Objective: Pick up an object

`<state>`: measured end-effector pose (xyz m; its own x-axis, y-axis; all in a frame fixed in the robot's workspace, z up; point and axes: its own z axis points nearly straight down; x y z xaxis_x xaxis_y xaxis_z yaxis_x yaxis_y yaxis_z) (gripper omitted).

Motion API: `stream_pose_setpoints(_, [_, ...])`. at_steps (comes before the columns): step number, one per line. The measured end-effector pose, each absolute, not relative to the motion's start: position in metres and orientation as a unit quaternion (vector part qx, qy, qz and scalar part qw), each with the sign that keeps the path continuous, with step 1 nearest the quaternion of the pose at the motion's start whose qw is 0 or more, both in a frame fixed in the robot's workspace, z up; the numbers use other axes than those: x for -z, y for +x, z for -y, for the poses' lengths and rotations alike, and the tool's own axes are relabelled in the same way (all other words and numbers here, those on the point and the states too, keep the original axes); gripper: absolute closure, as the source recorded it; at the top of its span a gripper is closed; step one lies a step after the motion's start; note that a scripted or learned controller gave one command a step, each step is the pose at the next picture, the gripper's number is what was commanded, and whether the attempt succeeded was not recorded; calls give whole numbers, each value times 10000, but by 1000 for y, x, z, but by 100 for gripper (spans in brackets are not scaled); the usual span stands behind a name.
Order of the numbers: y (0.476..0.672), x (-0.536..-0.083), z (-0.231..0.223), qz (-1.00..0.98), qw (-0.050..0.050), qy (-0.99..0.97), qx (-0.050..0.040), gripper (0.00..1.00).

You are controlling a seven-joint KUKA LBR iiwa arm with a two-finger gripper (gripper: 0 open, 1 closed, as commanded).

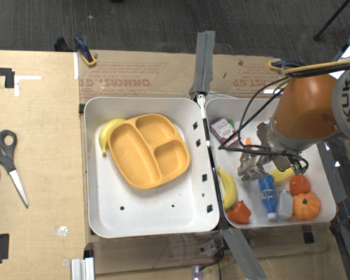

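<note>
Two bins on my screen: the left bin (99, 214) holds a yellow divided plate (149, 150) with a banana (108, 134) tucked against its upper left edge, and the right bin (326, 156) holds the clutter I'm working in. The arm (306, 107) hangs over the right bin with the gripper (252, 167) low among the items, just above the blue bottle (268, 196). From this angle I cannot tell how the jaws stand or whether they have anything; cables and the wrist cover that spot. Candidates lie close together: a second banana (227, 186) along the bin's left wall, a red pepper (240, 213) at its lower end, the bottle lying beside a pale block (286, 205), a tomato (299, 184), a small pumpkin (307, 206), a yellow piece (282, 174) partly under the gripper, and a printed packet (223, 127) farther up. My worry is the crowding. I judge the bottle the likeliest target, and being round and lying flat, it could roll or squirt out as the grip tightens. A descent slightly off could wedge against the yellow piece or nudge the tomato, and a lift could drag a neighbour along or come up with nothing.
</note>
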<state>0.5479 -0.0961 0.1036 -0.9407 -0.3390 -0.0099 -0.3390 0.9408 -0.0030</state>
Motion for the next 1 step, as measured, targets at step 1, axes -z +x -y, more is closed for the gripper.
stream_pose_setpoints(1, [568,-177,158,-9907,26,-1358,5,100])
